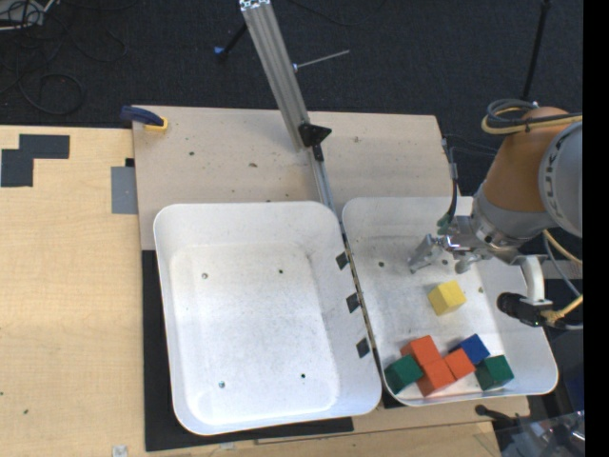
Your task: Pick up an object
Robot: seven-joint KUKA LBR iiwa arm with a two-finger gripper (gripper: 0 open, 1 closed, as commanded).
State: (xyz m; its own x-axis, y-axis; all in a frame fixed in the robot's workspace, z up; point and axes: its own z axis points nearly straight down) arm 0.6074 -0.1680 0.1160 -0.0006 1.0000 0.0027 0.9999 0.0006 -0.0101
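My jaws (440, 253) hang spread and empty over the right bin (381, 219), just above the yellow block (446, 298). Coming down off-centre could nudge it toward the coloured blocks (447, 362) (crowded at the near rim). The left bin (181, 231) sits on a pale counter (219, 155); dark floor beyond.
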